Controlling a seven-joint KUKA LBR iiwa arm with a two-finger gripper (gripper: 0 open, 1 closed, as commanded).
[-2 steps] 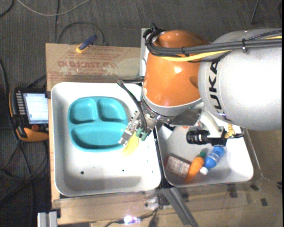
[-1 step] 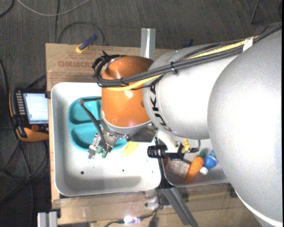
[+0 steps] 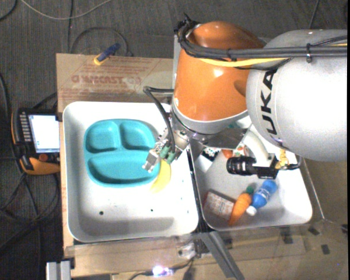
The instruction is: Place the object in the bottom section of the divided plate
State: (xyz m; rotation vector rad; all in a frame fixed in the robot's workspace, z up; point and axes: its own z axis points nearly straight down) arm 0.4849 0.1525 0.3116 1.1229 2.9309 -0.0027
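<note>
banana (image 3: 162, 178) | just under pincer (image 3: 155, 158) | at divided plate's (image 3: 113, 169) right rim

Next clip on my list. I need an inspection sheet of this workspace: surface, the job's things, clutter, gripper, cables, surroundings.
Surface: two white bins side by side, the left bin and the right bin.
Job's things: a teal divided plate lies in the left bin. A yellow banana sits at the plate's lower right rim, not in the bottom section.
Clutter: the right bin holds a carrot, a blue bottle and a brown packet.
Gripper: the gripper is at the plate's right edge, just above the banana. Whether it holds the banana cannot be told.
Cables: a dark bundle crosses the arm's orange band.
Surroundings: a cardboard sheet lies behind the left bin, and a pendant sits beside that bin.
</note>
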